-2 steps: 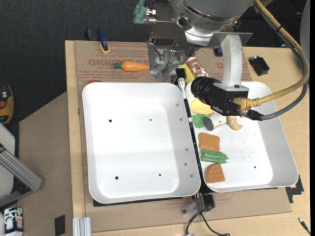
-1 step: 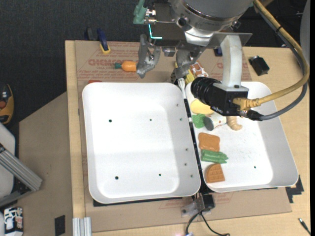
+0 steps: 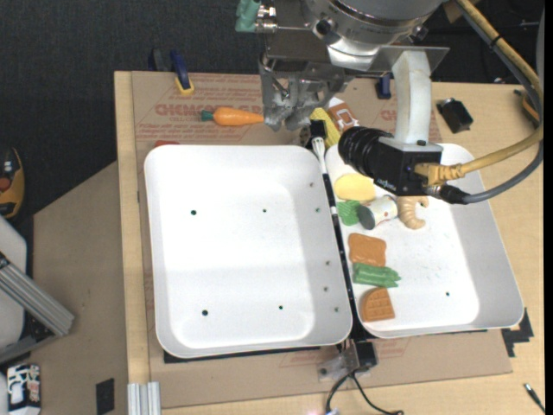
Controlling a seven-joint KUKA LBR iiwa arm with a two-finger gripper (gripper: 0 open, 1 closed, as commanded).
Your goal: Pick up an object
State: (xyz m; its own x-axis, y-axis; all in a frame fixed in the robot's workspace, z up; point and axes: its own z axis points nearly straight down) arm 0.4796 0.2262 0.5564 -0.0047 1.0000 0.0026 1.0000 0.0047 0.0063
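My gripper hangs over the back edge of the bench, just behind the gap between the two bins. An orange carrot with a green top lies on the cardboard behind the left bin, its right end close to the gripper. The right bin holds several toy foods along its left side: a yellow piece, a green piece, a white-grey cylinder, a tan curved piece, a brown toast slice, a green pod and an orange wedge.
A yellow-and-black item and a brown packet sit at the right bin's back-left corner under the wrist. A blue-and-yellow clamp and a black block rest on the cardboard behind the bins.
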